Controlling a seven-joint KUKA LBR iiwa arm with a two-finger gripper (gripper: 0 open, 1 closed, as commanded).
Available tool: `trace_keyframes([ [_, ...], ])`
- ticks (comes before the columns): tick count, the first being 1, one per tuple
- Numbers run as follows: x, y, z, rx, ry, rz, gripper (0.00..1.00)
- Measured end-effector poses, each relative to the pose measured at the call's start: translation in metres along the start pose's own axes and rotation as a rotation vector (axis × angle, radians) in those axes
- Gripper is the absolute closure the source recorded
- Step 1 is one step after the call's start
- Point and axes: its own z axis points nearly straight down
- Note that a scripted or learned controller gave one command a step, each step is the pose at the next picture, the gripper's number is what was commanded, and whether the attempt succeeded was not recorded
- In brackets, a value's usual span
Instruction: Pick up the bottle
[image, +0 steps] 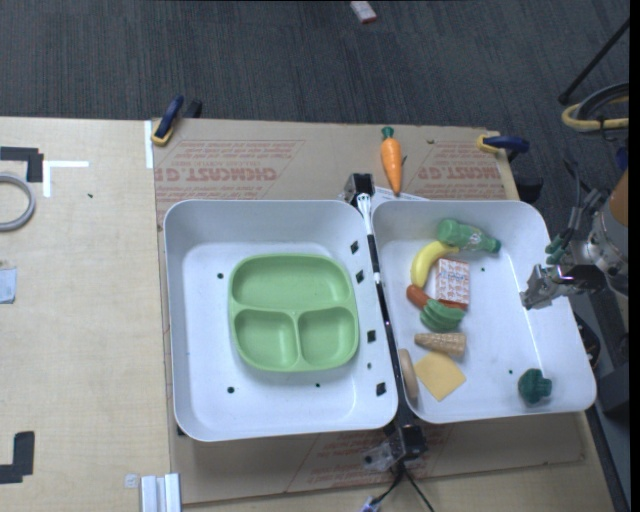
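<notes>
Bottle (466, 236) lies on its side near the far wall of the right bin (500, 398), green with a clear neck, touching the banana (428, 262). Red-white carton (453, 281), green leafy piece (441, 315), cone (441, 343) and cheese wedge (440, 376) clustered just below it. Gripper (537, 285) sits at the bin's right rim, well apart from the bottle, nothing between the fingers; can't tell if they're spread or closed. Small dark-green item (534, 386) in near right corner. Green divided plate (295, 312) in left bin (190, 330)

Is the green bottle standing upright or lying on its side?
Lying on its side: the green bottle shows its full length flat in the right bin, beside the banana.
</notes>
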Motion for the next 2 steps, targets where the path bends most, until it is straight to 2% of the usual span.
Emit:
trace_keyframes([
  [1, -0.016, -0.014, 0.04, 0.0, 0.0, -0.181, 1.0],
  [2, 0.005, -0.014, 0.048, -0.001, 0.0, -0.525, 1.0],
])
